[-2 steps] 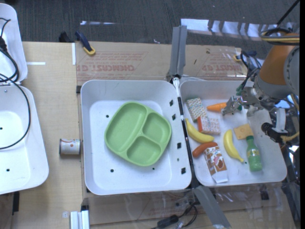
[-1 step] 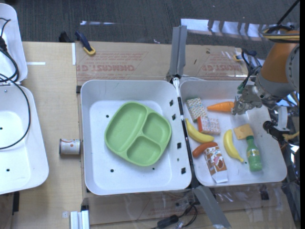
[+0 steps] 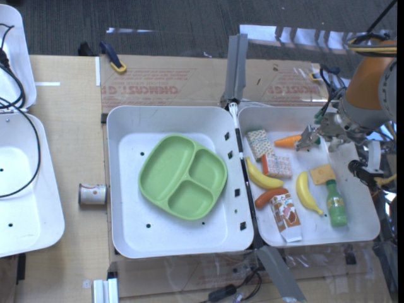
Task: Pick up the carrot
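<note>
A: Okay, quick one. Where's the carrot (image 3: 288, 141) from the gripper (image 3: 308, 141)?

B: Just to the gripper's left in the picture, touching or nearly so. Its thick end sits right at the fingertips; the thin tip points away from the gripper toward the wafer packet (image 3: 259, 143).

A: Long axis?

B: Roughly side to side in the picture, slightly tilted. So it lies more or less in line with the arm's reach, not across it.

A: Fingers apart or together?

B: Can't tell (too small and blurred at the tip). I also can't say the carrot is between them, so no claim of a hold.

A: Height?

B: Gripper looks low in the right bin (image 3: 366, 232), close to carrot level, but hard to be sure from this slant.

A: Anything crowding it?

B: Cracker pack (image 3: 278, 166) just below-left of the gripper, cheese block (image 3: 322, 173) below it, both apart from the carrot. My guess: a small shift leftward centres it over the carrot's body, and closing across the short width is what matters.
</note>
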Controlling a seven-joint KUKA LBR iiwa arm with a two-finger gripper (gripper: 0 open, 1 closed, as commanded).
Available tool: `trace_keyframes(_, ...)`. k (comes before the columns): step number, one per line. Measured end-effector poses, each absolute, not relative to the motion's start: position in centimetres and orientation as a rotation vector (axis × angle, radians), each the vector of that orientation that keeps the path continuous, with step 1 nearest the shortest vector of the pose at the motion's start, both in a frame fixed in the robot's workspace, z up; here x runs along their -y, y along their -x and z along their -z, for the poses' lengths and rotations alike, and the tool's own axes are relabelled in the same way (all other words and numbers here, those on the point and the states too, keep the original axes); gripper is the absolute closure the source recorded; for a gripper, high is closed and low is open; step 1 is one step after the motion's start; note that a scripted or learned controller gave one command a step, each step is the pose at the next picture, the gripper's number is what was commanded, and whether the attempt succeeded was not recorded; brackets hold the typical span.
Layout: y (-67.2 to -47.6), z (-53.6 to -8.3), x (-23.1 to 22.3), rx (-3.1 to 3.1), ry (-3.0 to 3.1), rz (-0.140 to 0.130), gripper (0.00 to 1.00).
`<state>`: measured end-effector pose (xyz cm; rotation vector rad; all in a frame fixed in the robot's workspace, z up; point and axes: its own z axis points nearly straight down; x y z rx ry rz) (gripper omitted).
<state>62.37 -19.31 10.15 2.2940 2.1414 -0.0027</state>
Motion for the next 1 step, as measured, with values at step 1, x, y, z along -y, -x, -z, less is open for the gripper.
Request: trace_keyframes(1,-62.43,-11.13,19.33,-2.143,-2.289,0.003,1.00)
